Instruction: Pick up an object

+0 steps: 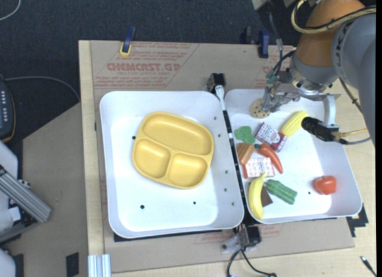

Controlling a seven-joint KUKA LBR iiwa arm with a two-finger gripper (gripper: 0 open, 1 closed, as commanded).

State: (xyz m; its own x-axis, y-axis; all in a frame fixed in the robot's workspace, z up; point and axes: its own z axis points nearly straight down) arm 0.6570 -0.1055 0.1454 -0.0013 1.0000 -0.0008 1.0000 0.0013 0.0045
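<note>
Banana (pixel 255 196) lying nearest, beside green vegetable (pixel 281 191) in right bin (pixel 341 163); hand (pixel 272 101) hovering over cookie (pixel 258 108) at far corner, seemingly lining up a grasp, finger spread impossible to tell.

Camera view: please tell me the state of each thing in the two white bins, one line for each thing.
Yellow plastic three-compartment plate: lying flat in the left bin.
Round tan cookie: flat, right bin's far corner, below the tool.
Yellow corn cob: lying tilted.
Red tomato: resting apart, near the right wall.
Yellow banana: lying along the left wall.
Green cucumber: lying beside the banana.
</note>
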